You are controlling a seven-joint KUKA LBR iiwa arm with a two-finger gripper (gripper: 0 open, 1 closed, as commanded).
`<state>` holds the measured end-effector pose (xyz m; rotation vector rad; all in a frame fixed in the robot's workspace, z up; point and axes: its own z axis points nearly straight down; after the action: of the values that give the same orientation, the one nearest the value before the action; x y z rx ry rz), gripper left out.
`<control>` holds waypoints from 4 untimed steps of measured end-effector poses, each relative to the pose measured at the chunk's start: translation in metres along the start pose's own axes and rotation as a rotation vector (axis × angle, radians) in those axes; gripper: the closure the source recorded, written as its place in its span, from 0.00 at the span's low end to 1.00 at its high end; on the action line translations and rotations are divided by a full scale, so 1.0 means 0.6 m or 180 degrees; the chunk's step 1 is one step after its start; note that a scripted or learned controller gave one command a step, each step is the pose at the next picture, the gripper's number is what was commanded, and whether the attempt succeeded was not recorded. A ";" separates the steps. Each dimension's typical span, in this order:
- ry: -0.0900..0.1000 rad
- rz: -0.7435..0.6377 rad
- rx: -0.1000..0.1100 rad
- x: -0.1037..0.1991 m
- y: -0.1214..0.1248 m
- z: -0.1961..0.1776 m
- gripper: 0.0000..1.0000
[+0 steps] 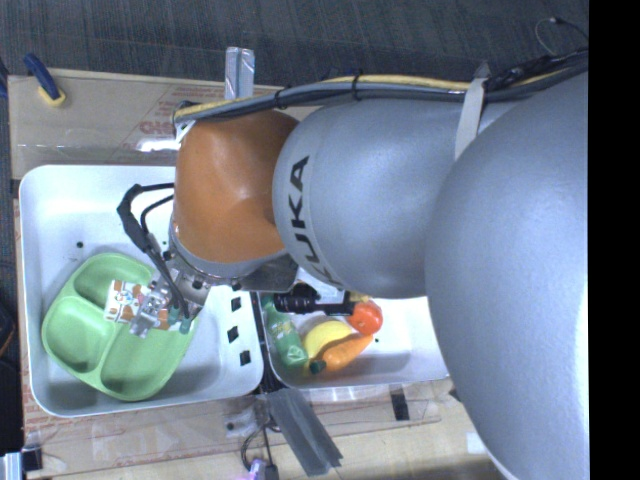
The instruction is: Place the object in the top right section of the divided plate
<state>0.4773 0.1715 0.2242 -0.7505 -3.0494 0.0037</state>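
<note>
Claw [158,306] is positioned directly over the green divided plate [75,333] in the left bin [60,193], at the plate's upper right section. A small printed object [125,298] is seen against it; a grip cannot be confirmed.

A light green divided plate [75,333] sits at the lower left of the frame inside a white bin [60,193]. On the plate's upper right part lies a small object [125,298] patterned in white with orange and dark marks. The arm [400,188] across the centre and right is smooth grey with dark lettering, and its band [225,188] is orange-brown. In the second white bin [410,353], lower centre, lie a yellow piece [325,336], an orange carrot-like piece [345,353], a red-orange round one [367,318] and something green [288,346]. The bench [110,108] is pale tan, the upper background dark grey.
</note>
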 end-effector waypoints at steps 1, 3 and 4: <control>0.0001 0.0053 0.0000 -0.097 -0.070 0.005 1.00; -0.0004 0.0365 -0.0004 -0.052 -0.095 -0.179 1.00; 0.0010 0.1318 0.0018 0.014 0.021 0.061 1.00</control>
<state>0.4756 0.1867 0.1877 -1.3595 -2.8266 0.0112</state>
